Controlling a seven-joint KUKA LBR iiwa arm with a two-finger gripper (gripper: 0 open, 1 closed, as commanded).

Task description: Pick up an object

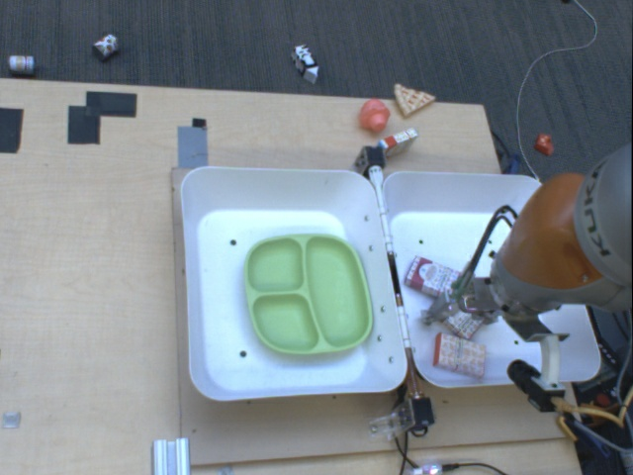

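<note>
The pick-up is not done yet, as far as I can see. Nothing is up in the air.

The gripper (450, 310) is down low inside the right bin (415, 236). It sits between two small packets. One red and white packet (427, 276) lies just above it. Another red and white packet (460, 355) lies just below it. Both look flat on the bin floor. The gripper is right beside them, maybe touching, but I can't see either one pinched in it. I also cannot tell if the gripper is spread or pressed together. It is too small and mixed up with the packets.

The big grey arm with the orange band (549, 240) comes in from the right and covers part of that bin.

The left bin (213, 265) holds a green tray (308, 294) with three parts. The gripper is well apart from it.

Some little things lie past the bins on the counter (89, 295), like a red ball (374, 115) and a toy pizza slice (412, 98).

So I think the reaching down is done. What is left is the real work: grab one packet tight and lift it clear of the bin.
</note>
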